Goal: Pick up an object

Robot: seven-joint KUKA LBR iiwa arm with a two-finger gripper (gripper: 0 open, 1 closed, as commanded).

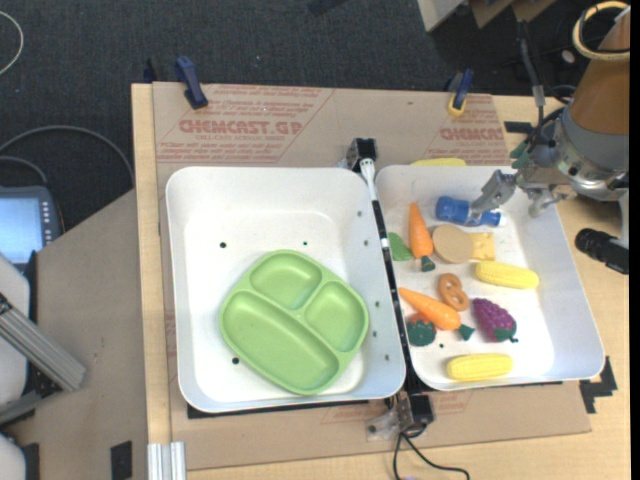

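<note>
Jaws hover at the blue cup [455, 209] in the right bin [575, 298] — poised to grasp it — though whether they're released or clenched, I cannot tell.

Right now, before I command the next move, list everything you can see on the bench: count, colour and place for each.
bins: 2, white, side by side on the bench
divided plate: 1, light green, left bin, toward its near side
carrots: 2, orange with green tops, right bin, one upright near the divider, one lower down
corn cobs: 2, yellow, right bin, one mid-right, one at the near edge
grapes: 1 bunch, purple, right bin, between the cobs
pretzel: 1, brown, right bin centre
blue cylinder: 1, blue, right bin far side, at the tool
clamps: 2, blue, far edge of the board
arm: 1, grey with orange band, from the right
tool: 1, grey, over the right bin
</note>
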